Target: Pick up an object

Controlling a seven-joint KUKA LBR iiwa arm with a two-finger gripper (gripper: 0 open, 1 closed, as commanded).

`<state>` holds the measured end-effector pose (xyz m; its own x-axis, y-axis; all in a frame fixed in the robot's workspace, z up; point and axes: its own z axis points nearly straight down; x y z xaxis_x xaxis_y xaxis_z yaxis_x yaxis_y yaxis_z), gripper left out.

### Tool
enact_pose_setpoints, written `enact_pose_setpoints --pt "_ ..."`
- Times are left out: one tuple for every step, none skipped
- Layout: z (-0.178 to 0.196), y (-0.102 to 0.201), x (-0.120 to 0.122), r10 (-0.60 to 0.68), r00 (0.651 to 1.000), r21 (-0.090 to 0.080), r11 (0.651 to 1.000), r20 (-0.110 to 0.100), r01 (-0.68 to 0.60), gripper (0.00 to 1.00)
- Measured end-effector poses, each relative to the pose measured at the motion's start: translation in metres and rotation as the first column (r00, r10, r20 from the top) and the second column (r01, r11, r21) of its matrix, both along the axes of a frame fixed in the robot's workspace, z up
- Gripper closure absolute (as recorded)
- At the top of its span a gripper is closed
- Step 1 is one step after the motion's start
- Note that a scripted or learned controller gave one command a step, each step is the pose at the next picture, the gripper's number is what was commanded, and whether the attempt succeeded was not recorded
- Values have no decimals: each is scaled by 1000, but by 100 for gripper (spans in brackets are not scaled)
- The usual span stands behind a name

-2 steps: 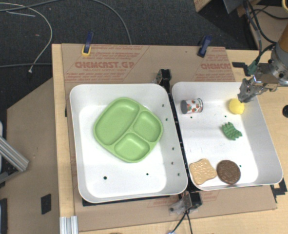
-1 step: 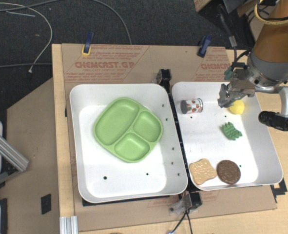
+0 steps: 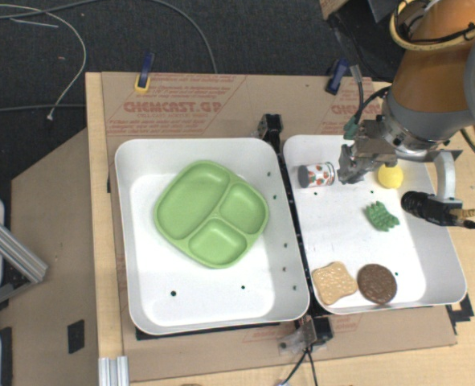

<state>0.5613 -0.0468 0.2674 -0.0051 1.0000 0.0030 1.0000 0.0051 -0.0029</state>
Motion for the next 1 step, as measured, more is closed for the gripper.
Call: enact_pose_setpoints --pt "-18 48 -11 0 1000 0 1000 -2 0 100"
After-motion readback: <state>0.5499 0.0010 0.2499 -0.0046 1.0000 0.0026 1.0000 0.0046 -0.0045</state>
